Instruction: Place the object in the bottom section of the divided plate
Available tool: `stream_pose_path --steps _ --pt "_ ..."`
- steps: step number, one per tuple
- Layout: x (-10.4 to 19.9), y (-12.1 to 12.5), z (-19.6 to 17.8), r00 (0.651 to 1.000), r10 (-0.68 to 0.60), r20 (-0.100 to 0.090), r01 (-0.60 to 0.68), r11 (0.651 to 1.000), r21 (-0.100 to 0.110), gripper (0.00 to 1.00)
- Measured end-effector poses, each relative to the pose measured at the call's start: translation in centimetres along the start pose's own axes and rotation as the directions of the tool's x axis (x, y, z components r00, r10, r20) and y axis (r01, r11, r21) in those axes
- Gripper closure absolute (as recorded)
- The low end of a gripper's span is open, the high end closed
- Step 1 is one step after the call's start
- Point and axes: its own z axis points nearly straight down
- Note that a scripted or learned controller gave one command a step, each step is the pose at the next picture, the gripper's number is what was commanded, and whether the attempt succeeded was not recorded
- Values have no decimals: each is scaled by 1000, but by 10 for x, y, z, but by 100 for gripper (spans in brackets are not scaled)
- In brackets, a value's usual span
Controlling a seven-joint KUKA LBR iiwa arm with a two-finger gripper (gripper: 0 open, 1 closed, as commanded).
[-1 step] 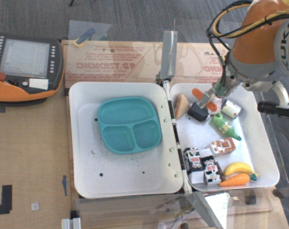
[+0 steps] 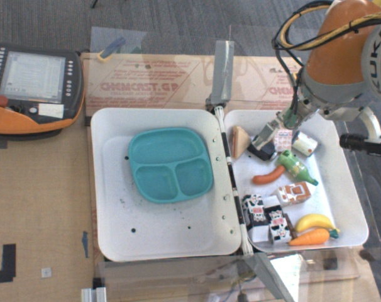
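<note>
The gripper [image 2: 290, 119] hangs over the toy food; I cannot tell its state. The teal plate [image 2: 170, 164] sits apart. Cardboard [image 2: 153, 87] reads "CHEMCAST".

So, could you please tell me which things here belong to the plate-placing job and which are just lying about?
Part of the job:
- divided plate in the left bin
- gripper over the right bin
- toy food there: sausage, banana, carrot, green bottle; which one is meant is unclear

Lying about:
- teach pendant
- cardboard sheet
</note>
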Motion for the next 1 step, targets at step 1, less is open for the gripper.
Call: stream_pose_path --steps 1 --pt "-1 2 -9 1000 -1 2 1 1000 -2 100"
